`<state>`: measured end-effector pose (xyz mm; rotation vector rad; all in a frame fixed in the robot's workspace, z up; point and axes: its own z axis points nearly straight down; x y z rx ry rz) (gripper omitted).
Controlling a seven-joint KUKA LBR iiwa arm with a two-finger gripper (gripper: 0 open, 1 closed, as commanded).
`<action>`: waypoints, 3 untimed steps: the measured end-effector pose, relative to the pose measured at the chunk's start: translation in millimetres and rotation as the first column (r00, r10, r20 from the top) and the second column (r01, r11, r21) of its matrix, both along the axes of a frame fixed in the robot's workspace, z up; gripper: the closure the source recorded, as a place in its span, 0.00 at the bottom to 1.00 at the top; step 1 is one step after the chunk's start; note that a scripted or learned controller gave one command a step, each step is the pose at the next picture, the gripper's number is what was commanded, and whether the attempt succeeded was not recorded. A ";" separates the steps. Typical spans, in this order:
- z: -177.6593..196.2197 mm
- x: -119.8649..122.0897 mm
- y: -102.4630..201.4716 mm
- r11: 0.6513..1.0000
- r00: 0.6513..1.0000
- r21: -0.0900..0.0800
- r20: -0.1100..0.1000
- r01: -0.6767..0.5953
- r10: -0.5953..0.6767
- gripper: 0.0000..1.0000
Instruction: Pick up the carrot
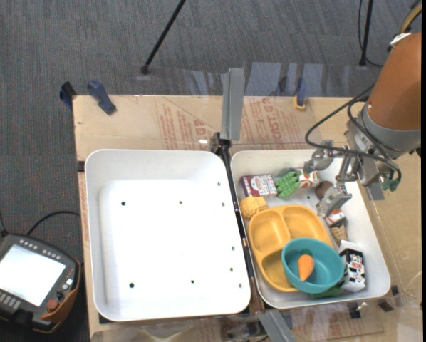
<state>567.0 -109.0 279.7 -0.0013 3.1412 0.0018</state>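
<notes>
Lying in the teal bowl (314, 265), lower right of the frame, is the carrot (306, 266). Bowl sits on the lower right part of a yellow divided plate (281, 235) inside the right bin (379, 242). Milk carton (353, 266) touches the bowl's right side. Jaws (332, 202) hover above the plate's upper right edge, apart, nothing between them. Left bin (99, 191) is at centre left on the bench (149, 120).

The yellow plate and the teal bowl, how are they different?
The yellow divided plastic plate is flat, with compartments; the round teal plastic bowl is deeper, undivided. The bowl holds the orange carrot and sits on the plate's corner. Both are in the right white bin.
</notes>
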 end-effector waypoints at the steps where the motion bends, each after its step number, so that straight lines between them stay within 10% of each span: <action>1: -145.0 -16.1 -6.1 0.996 0.996 0.005 -0.016 -0.086 0.086 0.00; 2: -183.8 -54.9 -11.7 0.999 0.999 -0.002 0.023 -0.038 0.038 0.00; 3: -185.6 -30.6 23.9 1.000 0.999 -0.003 0.013 0.030 -0.030 0.00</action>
